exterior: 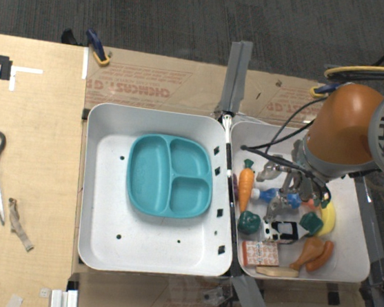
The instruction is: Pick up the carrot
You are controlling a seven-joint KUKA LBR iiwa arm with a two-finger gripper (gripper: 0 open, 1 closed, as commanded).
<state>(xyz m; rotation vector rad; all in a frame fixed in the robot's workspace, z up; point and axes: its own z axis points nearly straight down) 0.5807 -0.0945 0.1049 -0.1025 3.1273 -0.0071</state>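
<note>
Carrot sits in the right bin, hard against its left wall, near the divider between the two bins. Long axis runs roughly top-to-bottom in the camera view: green top at the far end, orange tip pointing toward the near edge. Nothing lies on top of it.

Biggest to smallest: the arm reaches in from the right and hangs over the middle of the right bin. Left bin holds a teal compartment plate. Right bin is cluttered: yellow piece, two orange-brown drumstick-like pieces, small printed box, black-and-white toy, dark green round item just below the carrot tip, small blue piece just right of the carrot.

Gripper is low among the clutter, to the right of the carrot and apart from it. Can't tell whether the claw is released or clenched; cables and metalwork mask it. Carrot is not in it.

Judged step: approach, pre-grasp. The carrot is not yet picked. The next move likely calls for a shift left over the carrot, with the jaws set across its short axis. The bin wall on one side and the blue piece on the other leave little finger clearance, so a wall strike or a wrong-item grab is the likely risk.
</note>
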